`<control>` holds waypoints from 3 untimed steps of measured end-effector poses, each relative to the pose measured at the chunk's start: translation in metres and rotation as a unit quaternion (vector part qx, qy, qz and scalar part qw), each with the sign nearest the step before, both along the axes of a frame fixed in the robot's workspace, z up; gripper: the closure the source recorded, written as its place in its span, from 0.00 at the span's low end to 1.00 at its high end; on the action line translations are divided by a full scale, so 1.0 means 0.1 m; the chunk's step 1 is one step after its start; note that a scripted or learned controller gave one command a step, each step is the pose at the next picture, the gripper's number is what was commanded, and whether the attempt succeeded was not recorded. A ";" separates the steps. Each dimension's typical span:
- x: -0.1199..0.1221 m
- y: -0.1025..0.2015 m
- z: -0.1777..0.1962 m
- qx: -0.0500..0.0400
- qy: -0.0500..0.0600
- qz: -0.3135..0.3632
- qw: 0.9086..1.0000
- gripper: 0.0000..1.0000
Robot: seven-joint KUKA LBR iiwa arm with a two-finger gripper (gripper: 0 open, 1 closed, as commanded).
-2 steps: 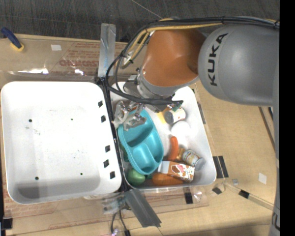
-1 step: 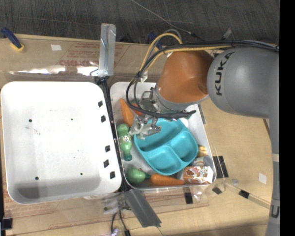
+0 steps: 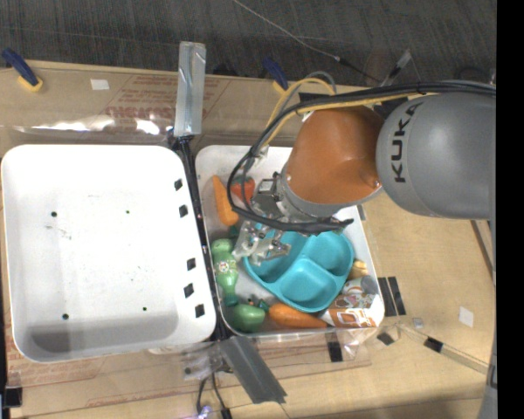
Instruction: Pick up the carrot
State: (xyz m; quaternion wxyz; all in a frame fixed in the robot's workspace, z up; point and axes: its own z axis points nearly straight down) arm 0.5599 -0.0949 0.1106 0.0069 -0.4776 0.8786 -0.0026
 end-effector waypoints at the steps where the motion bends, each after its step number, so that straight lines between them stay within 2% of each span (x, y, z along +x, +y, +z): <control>1: -0.47 0.02 0.21 0.005 0.005 0.071 0.997 1.00; 2: -0.48 -0.07 0.20 0.000 0.006 0.066 0.998 0.00; 3: 0.25 -0.26 -0.11 -0.005 0.003 0.150 0.989 0.00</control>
